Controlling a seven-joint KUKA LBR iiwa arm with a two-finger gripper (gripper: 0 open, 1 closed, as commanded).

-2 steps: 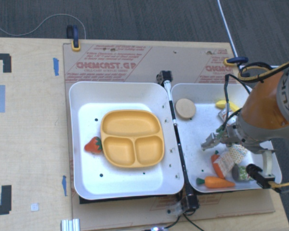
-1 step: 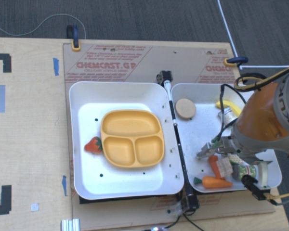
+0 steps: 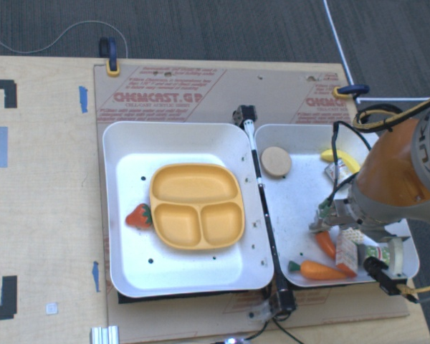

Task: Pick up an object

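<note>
In the right bin (image 3: 290, 192), the pincer (image 3: 328, 219) hangs just above a carrot (image 3: 325, 244).

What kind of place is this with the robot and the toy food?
Probably a robot test lab, not a kitchen. A robot arm reaches over two white bins on a clamped board, cables trail about, and the food is pretend: a carrot, a strawberry and a yellow divided plate.
</note>
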